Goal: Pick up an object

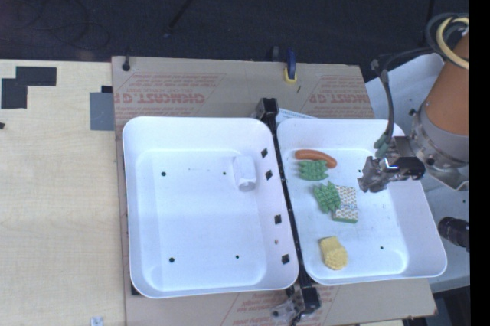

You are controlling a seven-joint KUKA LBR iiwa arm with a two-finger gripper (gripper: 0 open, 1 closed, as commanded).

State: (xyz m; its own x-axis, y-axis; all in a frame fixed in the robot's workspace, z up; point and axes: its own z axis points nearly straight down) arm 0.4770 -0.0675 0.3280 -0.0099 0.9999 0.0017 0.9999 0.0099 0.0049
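Observation:
The right bin holds an orange carrot-like piece, a green leafy piece, a second green knobbly piece, a pale patterned block with a green edge and a yellow corn-like piece. My gripper hangs over the right half of this bin, to the right of the patterned block and apart from it. Nothing shows between its tips. A pale translucent cup lies on its side in the left bin.
The two bins meet at a black clamped seam. They rest on a cardboard sheet on a light wooden bench. The grey arm with its orange band comes in from the right, with a cable looping above the gripper.

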